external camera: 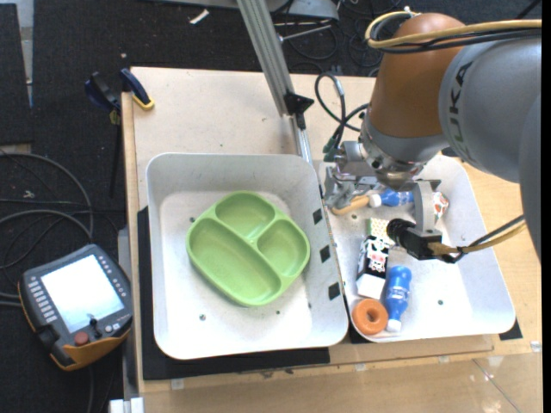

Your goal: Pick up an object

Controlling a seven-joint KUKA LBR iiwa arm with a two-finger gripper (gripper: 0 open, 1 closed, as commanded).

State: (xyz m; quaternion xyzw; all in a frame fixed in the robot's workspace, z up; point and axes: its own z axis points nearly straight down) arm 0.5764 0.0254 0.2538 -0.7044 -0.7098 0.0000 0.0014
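**Arm low over the right bin, jaws hidden**

The arm [448, 84] fills the foreground here. Its grey casing and orange band loom over the right bin [482, 291], nearest of anything to the lens. The wrist is down among the clutter at the far end of that bin. The jaws sit underneath it, and I cannot tell whether they are open, closed or gripping anything, because the wrist covers them.

Tight around the jaws is a small blue item [393, 199] that peeks out just beside them. A tan piece [348, 203] lies on their left-bin side, and a white-and-red item [438, 206] on the opposite side. Whether any of these touches the jaws cannot be made out.

Coming toward the near rim from the jaws, there is a black-and-white cow-print box [373, 257]. Past it lies a blue bottle [397, 292], just beside the box. Then an orange ring [372, 317] rests against the bin's near edge, touching the bottle's white cap end. All three lie flat on the bin floor, clear of the jaws.

Well away from the jaws, across the divider, the left bin [172, 196] carries a green divided plate [250, 248] lying flat in its middle.

Further out that way, off the bench [207, 110], a handheld control screen [73, 304] rests on the dark floor. A blue clamp [116, 89] sits at the bench's far corner.
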